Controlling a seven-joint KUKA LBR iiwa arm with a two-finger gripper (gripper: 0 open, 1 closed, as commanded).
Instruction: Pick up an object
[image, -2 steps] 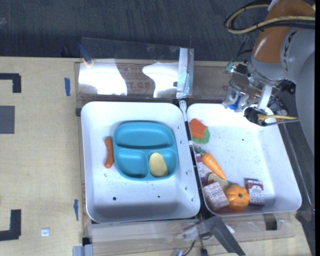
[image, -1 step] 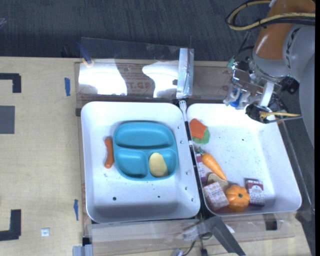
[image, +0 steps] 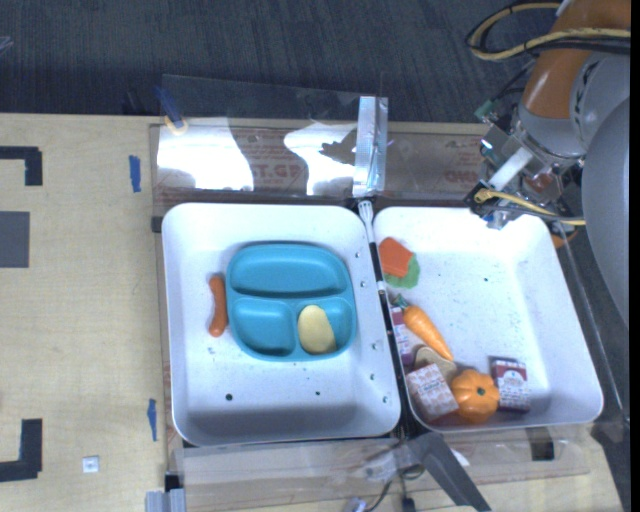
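While my arm (image: 590, 100) hangs back over the upper right corner of the bench, I cannot tell how my gripper (image: 510, 170) is set, so I make no claim beyond that it sits outside the right bin's far rim with nothing seen in it. The two white bins lie side by side: the left bin (image: 190, 390) carries a blue divided tray (image: 262, 325) with a yellowish potato-like piece (image: 316, 329) in its lower right compartment and an orange sausage-shaped piece (image: 217, 305) on the floor just beside the tray's left edge. The right bin (image: 520, 290) crowds its goods along the left wall and near corner: an orange-and-green piece (image: 397, 261), a toy carrot (image: 427, 331), small printed packets (image: 431, 388), and a small orange pumpkin (image: 474, 394). I judge the carrot the best pick: likely light, rigid plastic, somewhat slick and tapered, so I would close across its thicker middle, crosswise to its length, rather than the narrow tip.
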